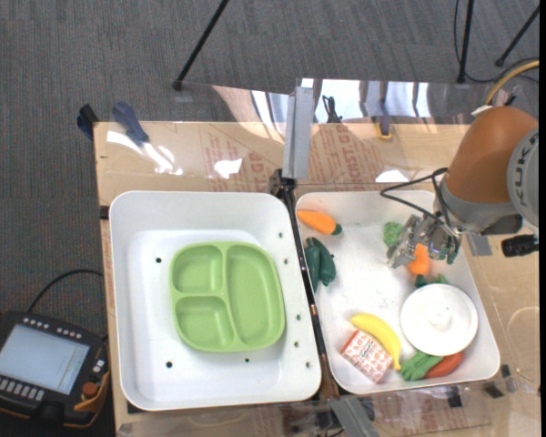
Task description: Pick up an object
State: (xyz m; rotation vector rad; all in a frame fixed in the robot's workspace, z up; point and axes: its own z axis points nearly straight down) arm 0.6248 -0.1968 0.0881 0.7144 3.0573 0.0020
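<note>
In the right bin [488,335], you're seeing the gripper [425,248] sitting over a small orange piece [420,263] by the white lid [439,318]; fingers unclear, can't tell if it's gripping; green tray [227,296] lying in the left bin [127,244].

The scene is brightly and evenly lit from above. Strong glare streaks the clear sheet on the counter [200,157] behind the bins, where white patches and a window-like reflection show. The white bins [132,244] are nearly blown out (their rims lose detail). Shadows are soft and short beneath the green divided plate [227,296]. Focus is fairly sharp, though small objects look slightly grainy.
</note>
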